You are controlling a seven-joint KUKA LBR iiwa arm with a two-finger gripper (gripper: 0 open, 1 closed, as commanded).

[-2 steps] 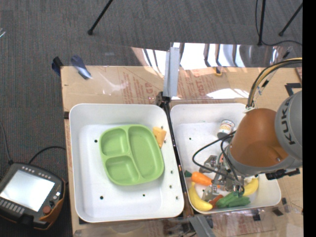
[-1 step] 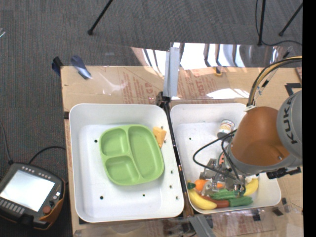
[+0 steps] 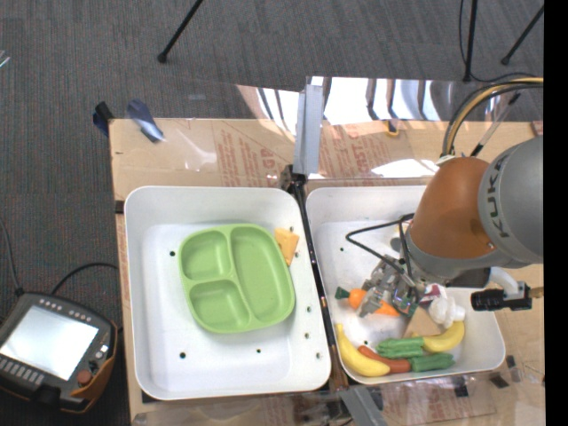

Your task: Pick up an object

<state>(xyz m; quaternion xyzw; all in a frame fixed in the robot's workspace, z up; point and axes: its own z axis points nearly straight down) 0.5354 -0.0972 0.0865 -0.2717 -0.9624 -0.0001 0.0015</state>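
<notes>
In the right bin, toward its lower half: gripper lowered among a cluster of toy food, hanging from the grey arm with its orange band at about two o'clock from the fingers. Directly under and at nine o'clock of the fingertips, an orange carrot-like piece with a green top. At five o'clock, a tan block and a white lump; at six o'clock, a red sausage and green pods between two bananas, one along the bin's lower-left wall, the other toward four o'clock. Whether the fingers are spread or pressed together: cannot tell, the metal parts and cable blurring into the clutter. No piece visibly pinched.

In the left bin: a green divided plate, with a yellow wedge touching its rim at two o'clock.

Likely step: closing on the orange piece. To do well: centre the fingers across its narrow width, not along its length; descend until the tips straddle it, just above the bin floor; keep clear of the tan block and white lump crowding at five o'clock, lest two things be nudged and neither caught. Lift straight up, slowly, checking for slip on the smooth toy surface.
</notes>
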